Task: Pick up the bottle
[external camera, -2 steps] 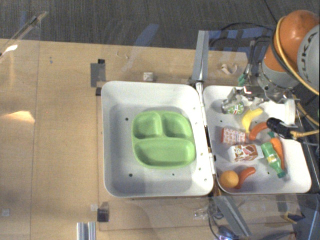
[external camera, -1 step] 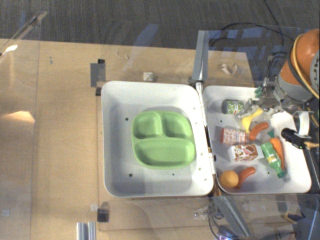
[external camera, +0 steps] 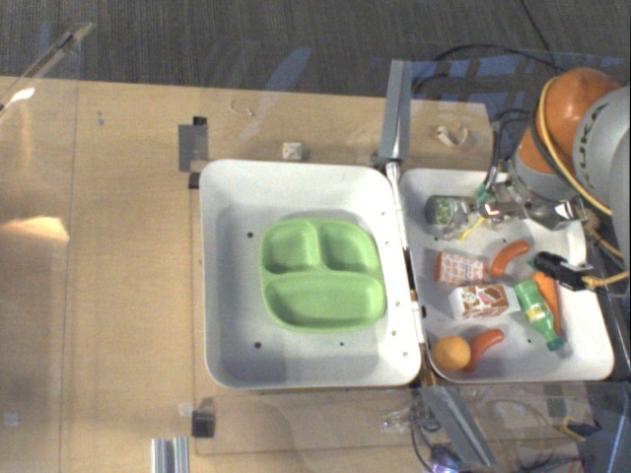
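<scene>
A pale wooden surface [external camera: 99, 264] carries two shallow white bins side by side, seen from above at a slant. The left bin [external camera: 225, 200] holds a green tray [external camera: 320, 274] with three compartments, sitting near its middle.

The right bin [external camera: 584, 359] is crowded with small things. The bottle [external camera: 537, 315] lies on its side at about 4 o'clock in this bin. It is green with a pale label, and its cap points toward 5 o'clock. A carrot [external camera: 549, 294] lies along the bottle's 2 o'clock side, touching it or just beside it.

A carton [external camera: 483, 302] lies near the bin's middle, just at the bottle's 9 o'clock. A packet [external camera: 460, 267] lies just at the carton's 11 o'clock. The upper sausage [external camera: 510, 256], red, lies tilted near the bin's middle, toward 12 o'clock. The lower sausage [external camera: 488, 341], also red, lies at about 6 o'clock, touching an orange [external camera: 452, 354] at 7 o'clock. A can [external camera: 444, 210] lies on its side at 10 o'clock.

The arm [external camera: 572, 116], grey with an orange band, reaches in from 2 o'clock. Its gripper [external camera: 501, 201] hangs over the bin's 12 o'clock edge, just at 3 o'clock of the can and well apart from the bottle. I cannot tell whether the gripper is open or closed. Nothing is seen held in it.
</scene>
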You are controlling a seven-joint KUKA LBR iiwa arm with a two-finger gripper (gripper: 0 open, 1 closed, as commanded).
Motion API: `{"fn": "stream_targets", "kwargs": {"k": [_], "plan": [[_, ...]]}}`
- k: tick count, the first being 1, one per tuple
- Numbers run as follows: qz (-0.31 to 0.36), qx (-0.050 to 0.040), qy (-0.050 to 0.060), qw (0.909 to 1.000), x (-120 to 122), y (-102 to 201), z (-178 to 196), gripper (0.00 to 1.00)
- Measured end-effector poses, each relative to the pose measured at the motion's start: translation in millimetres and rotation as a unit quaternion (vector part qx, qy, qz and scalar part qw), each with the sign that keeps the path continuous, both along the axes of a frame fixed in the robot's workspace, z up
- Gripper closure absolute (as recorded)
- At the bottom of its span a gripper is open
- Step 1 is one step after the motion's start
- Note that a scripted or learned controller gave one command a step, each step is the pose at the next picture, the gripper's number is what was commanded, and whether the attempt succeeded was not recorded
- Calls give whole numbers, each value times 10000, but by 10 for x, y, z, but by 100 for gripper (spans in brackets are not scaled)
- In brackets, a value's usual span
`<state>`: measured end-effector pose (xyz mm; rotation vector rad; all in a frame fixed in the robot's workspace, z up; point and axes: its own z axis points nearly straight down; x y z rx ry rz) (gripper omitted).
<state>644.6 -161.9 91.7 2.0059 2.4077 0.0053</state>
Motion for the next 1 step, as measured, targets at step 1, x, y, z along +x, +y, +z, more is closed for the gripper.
{"fn": "stream_targets", "kwargs": {"k": [1], "plan": [[-687, -7, -41, 9976, -14, 409, 6, 0]]}}
